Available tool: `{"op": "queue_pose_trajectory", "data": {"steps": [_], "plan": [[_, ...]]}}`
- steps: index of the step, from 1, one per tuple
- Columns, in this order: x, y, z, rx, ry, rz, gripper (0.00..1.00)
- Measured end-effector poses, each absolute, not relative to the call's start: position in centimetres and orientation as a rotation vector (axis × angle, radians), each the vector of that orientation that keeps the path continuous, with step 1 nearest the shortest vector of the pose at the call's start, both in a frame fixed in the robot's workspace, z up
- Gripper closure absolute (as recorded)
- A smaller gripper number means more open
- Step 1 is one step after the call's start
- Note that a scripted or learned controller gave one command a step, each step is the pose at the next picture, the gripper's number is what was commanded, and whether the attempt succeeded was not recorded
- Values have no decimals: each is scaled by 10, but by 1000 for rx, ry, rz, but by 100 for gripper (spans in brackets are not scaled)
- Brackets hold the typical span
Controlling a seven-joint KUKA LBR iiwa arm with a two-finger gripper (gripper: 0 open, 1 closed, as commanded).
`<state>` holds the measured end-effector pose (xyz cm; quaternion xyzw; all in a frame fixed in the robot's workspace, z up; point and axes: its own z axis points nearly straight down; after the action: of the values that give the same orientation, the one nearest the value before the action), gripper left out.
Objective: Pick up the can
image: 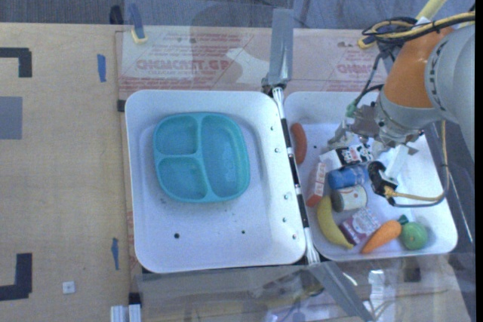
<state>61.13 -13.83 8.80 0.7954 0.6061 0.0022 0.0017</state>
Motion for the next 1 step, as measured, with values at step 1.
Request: {"op": "queue_pose_trajectory", "data": {"steps": [1], "plan": [[612, -141, 100, 2496, 1895, 10, 100]]}}
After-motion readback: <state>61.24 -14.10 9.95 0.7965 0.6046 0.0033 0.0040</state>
